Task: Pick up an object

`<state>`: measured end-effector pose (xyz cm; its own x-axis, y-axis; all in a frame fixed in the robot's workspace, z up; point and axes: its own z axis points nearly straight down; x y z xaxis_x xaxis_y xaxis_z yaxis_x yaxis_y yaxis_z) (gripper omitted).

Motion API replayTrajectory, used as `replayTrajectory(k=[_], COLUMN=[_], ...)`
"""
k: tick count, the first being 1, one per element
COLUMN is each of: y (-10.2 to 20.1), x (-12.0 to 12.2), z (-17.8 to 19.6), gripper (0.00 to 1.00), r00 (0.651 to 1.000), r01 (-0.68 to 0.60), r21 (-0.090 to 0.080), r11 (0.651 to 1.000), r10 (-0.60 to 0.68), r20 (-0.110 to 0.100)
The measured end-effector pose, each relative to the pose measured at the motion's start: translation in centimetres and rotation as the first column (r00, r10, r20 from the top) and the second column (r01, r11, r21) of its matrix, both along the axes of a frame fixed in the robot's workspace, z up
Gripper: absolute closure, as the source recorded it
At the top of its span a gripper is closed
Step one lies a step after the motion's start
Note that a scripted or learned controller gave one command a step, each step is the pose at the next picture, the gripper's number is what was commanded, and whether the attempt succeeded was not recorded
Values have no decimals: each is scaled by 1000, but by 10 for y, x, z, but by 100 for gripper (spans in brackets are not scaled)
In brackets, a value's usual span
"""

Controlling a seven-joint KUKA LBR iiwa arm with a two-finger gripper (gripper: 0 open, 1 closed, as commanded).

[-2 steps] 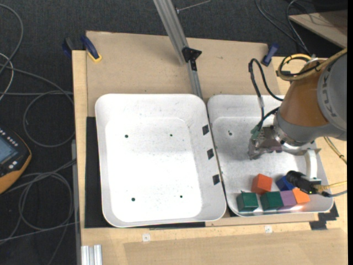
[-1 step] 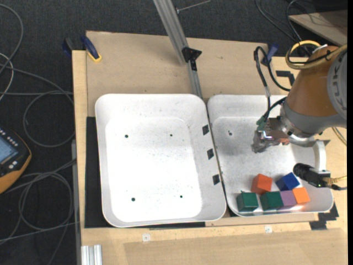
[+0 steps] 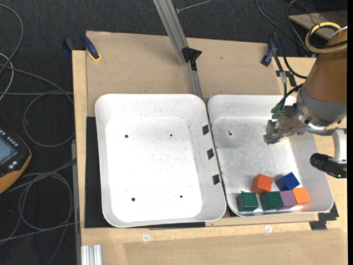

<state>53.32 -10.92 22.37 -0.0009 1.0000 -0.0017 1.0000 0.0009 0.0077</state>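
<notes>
We see the arm [image 3: 326,76] reaching in from the right, its orange band above the grey wrist, and its hand [image 3: 274,132] hanging over the upper middle of the right bin [image 3: 242,106]. The hand looks small and dark against the white floor, and we cannot tell how its fingers stand; we see nothing between them.

The things to pick lie well apart from the hand, bunched in the near right corner of the right bin. We count six blocks there. An orange-red block [image 3: 262,183] sits at the top of the group, with a blue block [image 3: 288,180] to its right. Below them runs a row along the near wall: a dark green block [image 3: 247,201] on the left, a second green block [image 3: 271,201] just beside it, then a purple block [image 3: 287,198], and an orange block [image 3: 301,195] at the right end. The blocks in the row touch or nearly touch one another.

The left bin [image 3: 110,106] lies side by side with the right one, and three small black clips [image 3: 210,153] mark the seam between them. Both bins rest on a brown tabletop [image 3: 138,59]. A grey metal bar [image 3: 171,18] slants down from the top to the seam. Blue clamps [image 3: 91,48] grip the far edge of the tabletop. Cables [image 3: 33,115] trail over the dark floor on the left.
</notes>
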Motion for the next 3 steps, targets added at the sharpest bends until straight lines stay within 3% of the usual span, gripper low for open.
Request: replayTrajectory(k=[1, 3], y=[0, 104], x=[2, 2], z=[54, 27], gripper=[100, 100], r00=[1000, 1000], r01=[-1, -5], r21=[0, 4], r11=[1000, 1000], r10=[1, 5], r20=[1, -11])
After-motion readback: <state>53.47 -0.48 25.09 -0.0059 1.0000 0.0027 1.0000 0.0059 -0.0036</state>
